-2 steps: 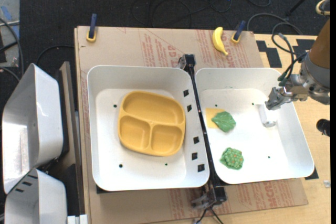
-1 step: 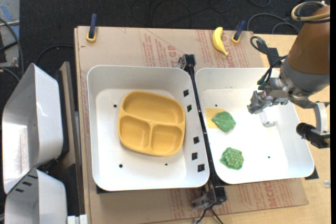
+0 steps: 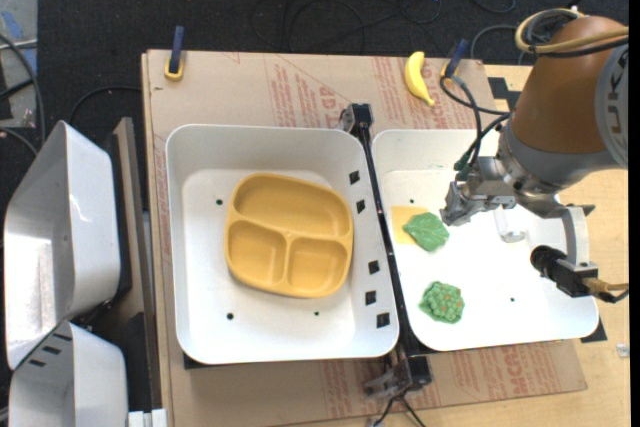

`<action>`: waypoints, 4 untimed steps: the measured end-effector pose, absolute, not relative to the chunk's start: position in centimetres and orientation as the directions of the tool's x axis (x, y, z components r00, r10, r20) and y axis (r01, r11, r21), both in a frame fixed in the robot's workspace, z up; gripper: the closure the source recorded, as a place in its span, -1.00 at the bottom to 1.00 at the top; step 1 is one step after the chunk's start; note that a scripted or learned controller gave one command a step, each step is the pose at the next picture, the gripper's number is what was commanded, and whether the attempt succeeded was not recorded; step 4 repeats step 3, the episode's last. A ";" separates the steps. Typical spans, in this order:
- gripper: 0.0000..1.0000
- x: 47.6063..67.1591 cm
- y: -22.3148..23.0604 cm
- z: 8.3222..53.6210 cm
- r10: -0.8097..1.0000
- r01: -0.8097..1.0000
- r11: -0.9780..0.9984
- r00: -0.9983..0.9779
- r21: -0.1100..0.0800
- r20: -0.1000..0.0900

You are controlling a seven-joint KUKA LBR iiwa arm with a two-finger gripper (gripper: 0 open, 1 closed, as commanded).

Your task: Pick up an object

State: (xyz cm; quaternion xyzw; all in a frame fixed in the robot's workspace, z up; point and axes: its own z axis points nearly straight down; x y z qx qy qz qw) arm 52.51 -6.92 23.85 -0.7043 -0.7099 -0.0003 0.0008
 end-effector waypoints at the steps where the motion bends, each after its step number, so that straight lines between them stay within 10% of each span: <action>1: 1.00 50.9 -2.0 24.5 1.000 1.000 0.007 -0.007 -0.002 0.002; 4: 1.00 49.9 9.2 23.8 1.000 1.000 0.009 -0.009 0.000 0.001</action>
